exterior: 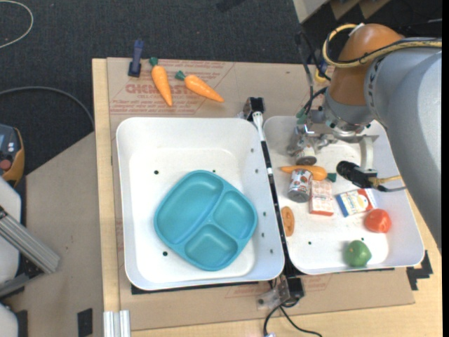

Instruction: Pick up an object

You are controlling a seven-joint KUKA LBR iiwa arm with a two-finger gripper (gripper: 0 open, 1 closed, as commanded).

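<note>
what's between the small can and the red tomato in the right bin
In the camera view, two small cartons lie between the can and the tomato: a red-and-white one and a blue-and-white one.

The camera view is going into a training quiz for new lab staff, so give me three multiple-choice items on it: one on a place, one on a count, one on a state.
1. Where does the blue divided plate lie?
A. Left bin
B. Right bin
C. On the cardboard

2. How many toy carrots lie on the cardboard behind the bins?
A. One
B. Two
C. Four

3. How does the small can lie?
A. Between the pincer's tips
B. On the plate
C. Free on the right bin's floor

Key: 1 A, the plate fills the left bin. 2 B, carrots at and. 3 C, the pincer is above it, apart.
</note>
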